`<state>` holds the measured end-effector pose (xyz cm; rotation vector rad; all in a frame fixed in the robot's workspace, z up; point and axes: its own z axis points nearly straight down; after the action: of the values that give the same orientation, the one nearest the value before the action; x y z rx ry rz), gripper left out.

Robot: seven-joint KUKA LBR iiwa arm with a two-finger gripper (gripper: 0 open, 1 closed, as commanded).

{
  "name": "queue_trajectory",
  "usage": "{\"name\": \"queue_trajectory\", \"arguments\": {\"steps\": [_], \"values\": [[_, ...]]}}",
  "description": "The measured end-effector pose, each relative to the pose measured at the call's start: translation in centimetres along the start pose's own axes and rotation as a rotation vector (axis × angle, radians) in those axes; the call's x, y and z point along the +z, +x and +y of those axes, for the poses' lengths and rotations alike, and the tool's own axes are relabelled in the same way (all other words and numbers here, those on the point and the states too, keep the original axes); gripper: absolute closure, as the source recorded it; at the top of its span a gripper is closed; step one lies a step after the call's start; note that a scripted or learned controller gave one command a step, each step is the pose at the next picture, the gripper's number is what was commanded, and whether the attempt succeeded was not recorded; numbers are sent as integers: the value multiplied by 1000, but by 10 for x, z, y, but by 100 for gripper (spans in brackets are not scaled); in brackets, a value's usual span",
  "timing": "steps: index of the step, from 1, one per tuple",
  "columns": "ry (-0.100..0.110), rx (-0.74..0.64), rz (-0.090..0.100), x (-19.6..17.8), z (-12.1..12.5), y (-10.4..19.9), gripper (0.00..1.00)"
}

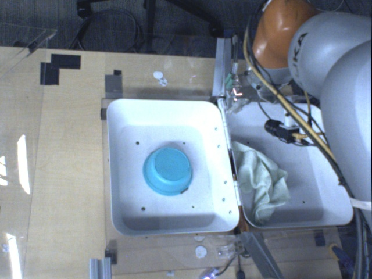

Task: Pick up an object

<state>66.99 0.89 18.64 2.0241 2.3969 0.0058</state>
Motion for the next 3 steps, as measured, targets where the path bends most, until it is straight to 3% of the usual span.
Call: {"name": "queue_trajectory", "arguments": {"steps": [1,2,3], "values": [[0,154,1,0,10,58,100],[3,388,1,91,-37,130,100],[3,152,1,75,-21,125,100]]}}
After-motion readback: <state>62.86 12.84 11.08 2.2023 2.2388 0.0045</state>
